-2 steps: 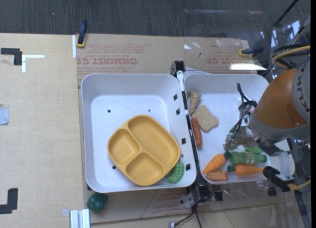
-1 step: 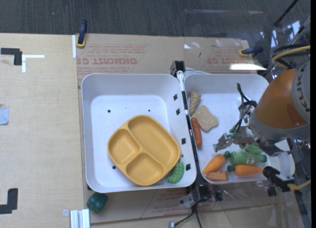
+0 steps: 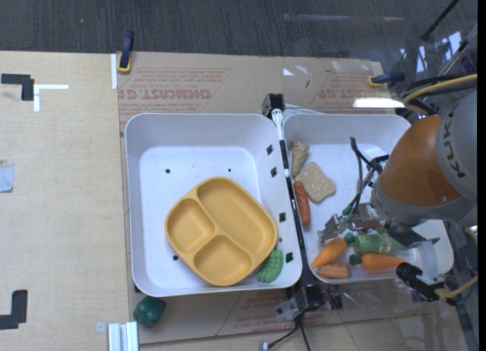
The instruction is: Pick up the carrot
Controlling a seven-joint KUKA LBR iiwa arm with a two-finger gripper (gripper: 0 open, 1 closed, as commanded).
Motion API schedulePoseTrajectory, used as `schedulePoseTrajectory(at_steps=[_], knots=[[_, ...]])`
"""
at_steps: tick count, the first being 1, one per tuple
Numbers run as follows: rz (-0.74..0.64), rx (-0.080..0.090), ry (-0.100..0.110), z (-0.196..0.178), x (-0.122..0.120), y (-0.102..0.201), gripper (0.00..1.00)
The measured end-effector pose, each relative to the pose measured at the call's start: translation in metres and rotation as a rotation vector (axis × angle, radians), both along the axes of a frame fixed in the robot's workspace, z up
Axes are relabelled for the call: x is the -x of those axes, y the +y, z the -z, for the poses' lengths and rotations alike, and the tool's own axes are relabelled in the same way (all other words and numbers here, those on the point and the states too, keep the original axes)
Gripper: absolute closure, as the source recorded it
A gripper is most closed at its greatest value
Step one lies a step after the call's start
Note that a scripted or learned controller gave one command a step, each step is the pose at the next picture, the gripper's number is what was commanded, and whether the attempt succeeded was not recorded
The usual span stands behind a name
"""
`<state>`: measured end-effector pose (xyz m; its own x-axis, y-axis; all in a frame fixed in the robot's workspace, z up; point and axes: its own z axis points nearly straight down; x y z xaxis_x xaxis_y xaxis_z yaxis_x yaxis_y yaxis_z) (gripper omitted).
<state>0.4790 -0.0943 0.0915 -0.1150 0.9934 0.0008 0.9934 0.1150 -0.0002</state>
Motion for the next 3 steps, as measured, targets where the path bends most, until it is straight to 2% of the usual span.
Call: schedulePoseTrajectory(at_steps=[1,2,3], knots=[[0.003,0.002,-0.004,-0.0092,-0.0023,-0.0014,1.00],[0.004,0.002,-0.004,-0.0089,-0.0022,-0.0012,0.00],[0.218,0.001,-0.002,0.0003,0.0005,-0.0062,0.00]])
